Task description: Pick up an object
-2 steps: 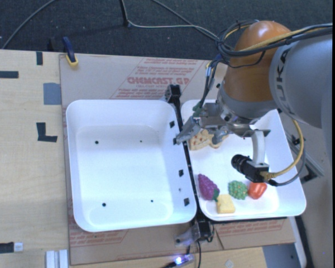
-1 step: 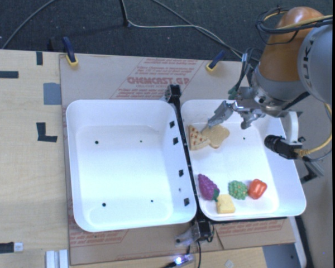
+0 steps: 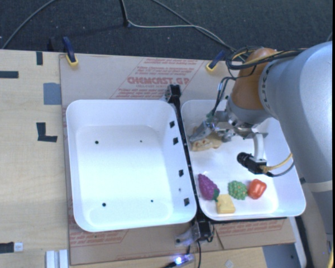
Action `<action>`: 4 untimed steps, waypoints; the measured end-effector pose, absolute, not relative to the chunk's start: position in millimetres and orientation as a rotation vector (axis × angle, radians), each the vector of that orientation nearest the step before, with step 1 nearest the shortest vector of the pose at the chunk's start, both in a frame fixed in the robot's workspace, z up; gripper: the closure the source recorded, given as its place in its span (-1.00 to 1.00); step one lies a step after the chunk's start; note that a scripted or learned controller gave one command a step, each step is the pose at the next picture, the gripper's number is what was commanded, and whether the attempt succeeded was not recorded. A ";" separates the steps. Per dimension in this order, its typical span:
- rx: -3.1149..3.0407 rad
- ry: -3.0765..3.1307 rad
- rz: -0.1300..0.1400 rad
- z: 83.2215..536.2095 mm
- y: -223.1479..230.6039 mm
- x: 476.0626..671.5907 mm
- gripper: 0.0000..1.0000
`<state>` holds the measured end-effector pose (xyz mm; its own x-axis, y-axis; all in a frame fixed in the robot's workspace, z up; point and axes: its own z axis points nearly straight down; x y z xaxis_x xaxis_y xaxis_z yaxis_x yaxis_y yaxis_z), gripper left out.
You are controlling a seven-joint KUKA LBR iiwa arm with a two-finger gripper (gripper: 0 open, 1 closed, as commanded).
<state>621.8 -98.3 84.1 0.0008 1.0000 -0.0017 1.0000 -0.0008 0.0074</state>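
Grey arm reaching into the right bin, gripper low over a tan toy, finger state hard to tell, purple grapes, green piece, red pepper, yellow piece near the front wall

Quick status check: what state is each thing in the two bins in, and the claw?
Left bin: sits beside the right bin.
Right bin: holds all the toy food.
Tan toy: lying by the divider, under the claw.
Purple grapes: lying loose.
Green broccoli: loose.
Red pepper: loose.
Yellow piece: loose.
Claw: low over the tan toy; grip unclear.
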 end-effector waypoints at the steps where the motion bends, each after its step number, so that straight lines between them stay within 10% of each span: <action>1: 2.213 2.220 0.013 101.9 -96.1 623.9 1.00; 2: 2.214 2.220 0.010 100.8 -96.2 623.3 -1.00; 3: 2.218 2.220 0.005 189.5 -87.1 581.0 -1.00; 4: 2.223 2.223 -0.008 84.8 -100.4 598.1 -1.00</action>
<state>598.1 -100.4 84.8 -0.0004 1.0000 -0.0021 1.0000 0.0003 -0.0050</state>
